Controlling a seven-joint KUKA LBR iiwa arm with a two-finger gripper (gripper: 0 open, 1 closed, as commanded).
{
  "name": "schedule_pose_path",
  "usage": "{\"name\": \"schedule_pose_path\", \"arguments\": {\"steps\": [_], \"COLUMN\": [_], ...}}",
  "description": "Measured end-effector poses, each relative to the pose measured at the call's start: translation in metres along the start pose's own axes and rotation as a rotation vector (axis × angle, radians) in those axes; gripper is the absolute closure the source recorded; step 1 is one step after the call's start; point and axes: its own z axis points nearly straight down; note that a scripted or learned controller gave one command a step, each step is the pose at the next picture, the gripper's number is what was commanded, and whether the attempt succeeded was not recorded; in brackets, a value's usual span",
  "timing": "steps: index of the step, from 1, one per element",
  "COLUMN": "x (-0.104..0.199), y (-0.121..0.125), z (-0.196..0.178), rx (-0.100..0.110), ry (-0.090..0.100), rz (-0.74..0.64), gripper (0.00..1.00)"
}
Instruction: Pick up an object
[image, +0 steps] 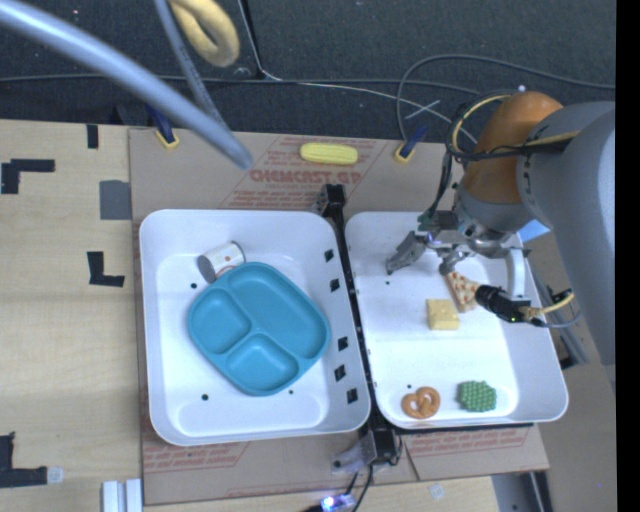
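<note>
My gripper (420, 266) hangs over the upper part of the right bin (520, 355), open, with nothing between its fingers. One finger (403, 255) slants toward the bin's left side. The other points down beside a toy pizza slice (462, 290) lying just right of it. A yellow cheese block (442, 314) lies below the slice. A pretzel (421, 403) and a green bumpy piece (477, 396) sit near the bin's front edge.
The left bin (165, 250) holds a blue divided tray (258, 327) and a small white cup (221, 261) on its side. A yellow toy (328, 153) lies on the cardboard behind the bins. Cables trail near the arm.
</note>
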Motion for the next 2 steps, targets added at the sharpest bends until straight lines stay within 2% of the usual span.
{"name": "schedule_pose_path", "arguments": {"steps": [1,2], "x": [0.001,0.001], "y": [0.0,0.001], "z": [0.037,0.024], "rx": [-0.006,-0.009], "ry": [-0.002,-0.003], "rz": [0.0,-0.001], "gripper": [0.0,1.0]}}
